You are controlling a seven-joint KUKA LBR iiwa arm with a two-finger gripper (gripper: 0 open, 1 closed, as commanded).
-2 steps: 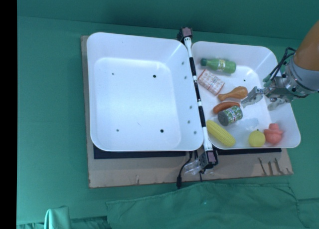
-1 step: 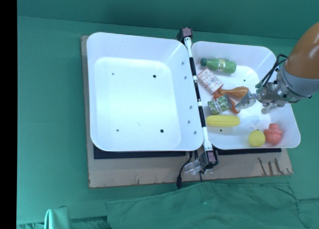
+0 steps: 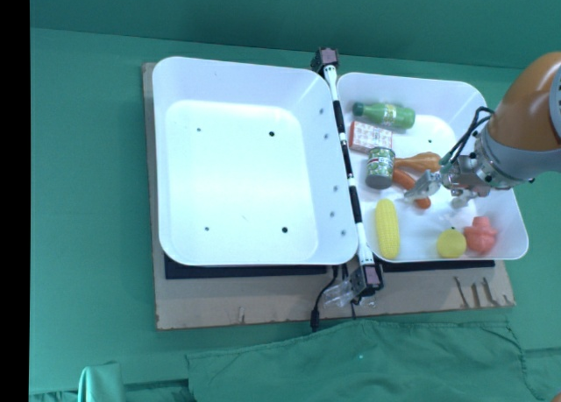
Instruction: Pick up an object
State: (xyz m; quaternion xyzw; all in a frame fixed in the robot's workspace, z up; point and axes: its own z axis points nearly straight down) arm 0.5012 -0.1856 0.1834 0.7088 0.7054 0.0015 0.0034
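Reaching in over the right bin point(image 3: 491, 107), the pincer point(image 3: 427, 186) hangs low above the bin's middle, its metal tip pointing toward the carrots; whether it stands apart or together cannot be told from this slant. Just at its tip lie two orange carrots point(image 3: 412, 171), crossed, touching or almost touching it. Just beyond them, on the side away from the arm, a small round can point(image 3: 380, 167) lies beside a flat red packet point(image 3: 371, 137), and past the packet rests a green bottle point(image 3: 384, 114) on its side. Nearer the camera from the pincer, a yellow corn cob point(image 3: 387, 228) lies along the bin's inner edge. On the arm's side of the cob sit a yellow lemon-like ball point(image 3: 450, 243) and a pinkish-red lumpy toy point(image 3: 479, 234), close together. Well beyond the cob, across the divider bar point(image 3: 344, 159), the left bin point(image 3: 175, 85) sits on the green-covered bench point(image 3: 88, 172).
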